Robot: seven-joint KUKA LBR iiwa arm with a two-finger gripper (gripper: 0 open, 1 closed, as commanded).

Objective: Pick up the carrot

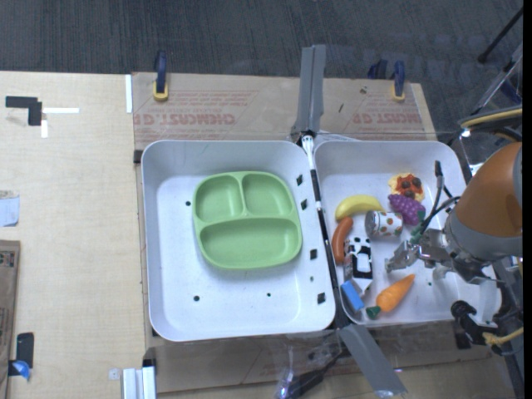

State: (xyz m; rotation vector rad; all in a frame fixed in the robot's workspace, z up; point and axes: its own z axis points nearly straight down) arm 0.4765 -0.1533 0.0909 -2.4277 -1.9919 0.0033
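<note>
Orange carrot (pixel 394 293) lay in right bin (pixel 332 169), near front wall, beside blue block (pixel 352 296). Gripper (pixel 402 260) hovered just above it, fingers spread, nothing held. Approach step; next likely called for descent, then closing around carrot.

bins (pixel 154 248): 2 | green plate (pixel 247 219): 1 | carrot (pixel 393 293): 1 | banana (pixel 358 205): 1 | grapes (pixel 407 207): 1 bunch | can (pixel 383 223): 1 | gripper (pixel 405 257): 1

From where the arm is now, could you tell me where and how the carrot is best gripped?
Grip the carrot across its thick orange middle, coming straight down from above. It lies flat and slanted in the right bin, green top toward the blue item, tip up toward the gripper. Closing across its narrow width probably suits it best, since bare floor flanks both long sides.
</note>
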